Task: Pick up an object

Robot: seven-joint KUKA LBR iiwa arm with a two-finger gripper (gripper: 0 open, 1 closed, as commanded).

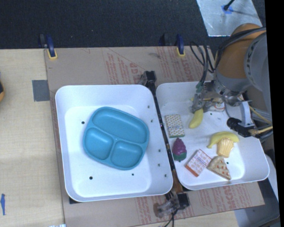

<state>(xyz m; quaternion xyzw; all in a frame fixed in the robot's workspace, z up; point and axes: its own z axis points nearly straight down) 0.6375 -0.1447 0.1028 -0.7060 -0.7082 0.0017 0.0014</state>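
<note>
Yellow banana (196, 119): I see it just beneath the gripper (202, 103), right bin (179, 91).
Finger state: I cannot tell.

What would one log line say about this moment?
gripper over right bin | above small banana | blue plate in left bin

I see glossy white plastic bins (113, 188), a smooth, matt blue plastic plate (115, 137), plain brown cardboard (104, 64) beneath, on a pale wood-grain bench (19, 158).
</note>
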